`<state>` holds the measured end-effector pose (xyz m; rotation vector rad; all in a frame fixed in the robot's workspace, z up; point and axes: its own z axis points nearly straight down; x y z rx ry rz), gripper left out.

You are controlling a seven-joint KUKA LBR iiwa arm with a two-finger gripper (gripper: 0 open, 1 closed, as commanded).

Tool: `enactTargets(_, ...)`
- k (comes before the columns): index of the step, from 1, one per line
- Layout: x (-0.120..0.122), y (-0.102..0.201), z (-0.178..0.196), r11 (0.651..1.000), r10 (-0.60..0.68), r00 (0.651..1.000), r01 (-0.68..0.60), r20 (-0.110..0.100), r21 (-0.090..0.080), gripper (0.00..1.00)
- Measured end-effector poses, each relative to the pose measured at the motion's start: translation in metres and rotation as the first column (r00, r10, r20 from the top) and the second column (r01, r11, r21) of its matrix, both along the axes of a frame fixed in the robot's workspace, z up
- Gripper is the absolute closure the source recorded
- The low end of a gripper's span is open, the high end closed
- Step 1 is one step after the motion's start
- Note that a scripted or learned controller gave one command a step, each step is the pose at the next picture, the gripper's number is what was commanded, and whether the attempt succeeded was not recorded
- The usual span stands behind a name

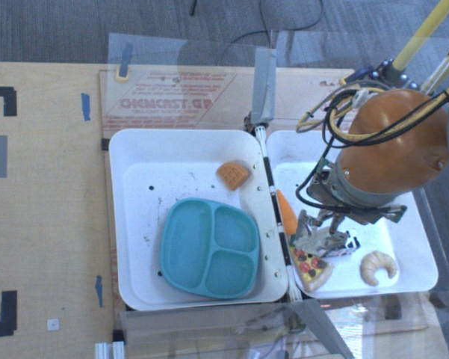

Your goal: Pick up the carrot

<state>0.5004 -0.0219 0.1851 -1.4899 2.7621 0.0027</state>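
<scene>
Right now I see the desk [45,223], a pale wooden surface with black tape corners and short blue tape strips on it. Across its middle sit the two white bins side by side: the left bin [131,200] and the right bin [415,271]. Behind the left bin lies a clear sheet [172,96] with reddish mirrored lettering on it; I cannot read it for certain.

My arm [392,140] comes in from the right, its orange band bulging over the right bin with black and yellow cables looped around it. Below it the claw [321,238] hangs over the left part of the right bin, near the dividing wall. From this angle I cannot tell whether it is spread or pressed together, and I see nothing pinched in it.

Inside the left bin a teal sectioned plate [209,249] with three compartments fills the lower middle. Up near that bin's right wall sits a small waffle [233,174].

In the right bin a croissant [378,266] lies toward the front right, and a pizza slice [312,268] rests at the front left, just under the claw. The carrot [286,212] lies along the right bin's left wall, tilted, just beside the claw and apart from it.
</scene>
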Motion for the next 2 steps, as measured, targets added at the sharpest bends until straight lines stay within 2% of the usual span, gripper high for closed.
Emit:
enactTargets(1,0.019,0.017,0.000,0.895,0.446,0.895,-0.446,0.004,0.000,1.00)
enactTargets(2,0.020,0.018,0.010,0.898,0.440,0.898,-0.440,0.009,0.002,1.00)
